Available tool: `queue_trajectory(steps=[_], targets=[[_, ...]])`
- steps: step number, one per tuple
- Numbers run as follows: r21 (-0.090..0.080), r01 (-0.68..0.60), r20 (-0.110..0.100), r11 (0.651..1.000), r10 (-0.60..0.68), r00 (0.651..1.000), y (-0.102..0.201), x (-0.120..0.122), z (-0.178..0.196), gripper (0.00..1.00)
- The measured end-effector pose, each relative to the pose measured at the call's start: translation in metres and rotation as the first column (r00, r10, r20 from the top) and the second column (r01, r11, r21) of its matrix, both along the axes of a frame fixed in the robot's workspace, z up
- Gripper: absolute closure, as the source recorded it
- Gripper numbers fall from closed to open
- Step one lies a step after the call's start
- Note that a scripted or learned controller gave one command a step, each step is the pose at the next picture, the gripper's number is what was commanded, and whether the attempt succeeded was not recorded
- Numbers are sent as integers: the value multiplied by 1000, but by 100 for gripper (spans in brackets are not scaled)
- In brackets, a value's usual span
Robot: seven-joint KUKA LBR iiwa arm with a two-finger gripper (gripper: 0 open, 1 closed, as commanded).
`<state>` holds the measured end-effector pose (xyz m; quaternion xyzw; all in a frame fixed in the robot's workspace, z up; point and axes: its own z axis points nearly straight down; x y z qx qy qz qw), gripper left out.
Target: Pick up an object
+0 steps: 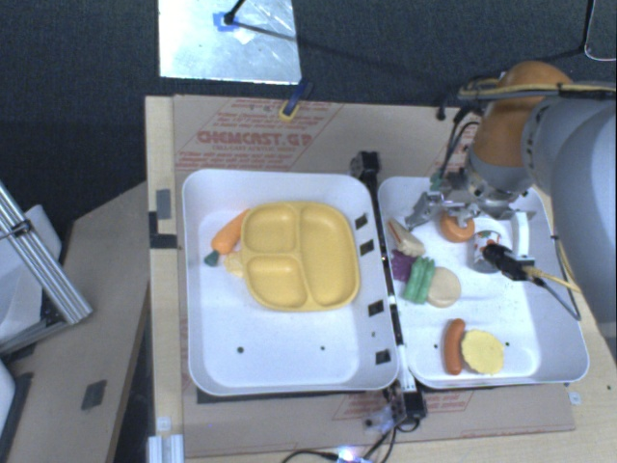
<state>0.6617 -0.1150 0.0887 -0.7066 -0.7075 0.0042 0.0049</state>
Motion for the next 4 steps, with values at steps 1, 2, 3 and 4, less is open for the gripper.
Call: queue_trajectory(steps=[1,2,3,4], targets=[[-2,0,5,1000,0,1000,-1,1,13,100],[-1,-1,19,1000,1,1000,2,2,57,100],[-2,-4,22,1000,4,1000,7,11,119,100],[-1,-4,17,1000,4,1000,7,12,138,100]])
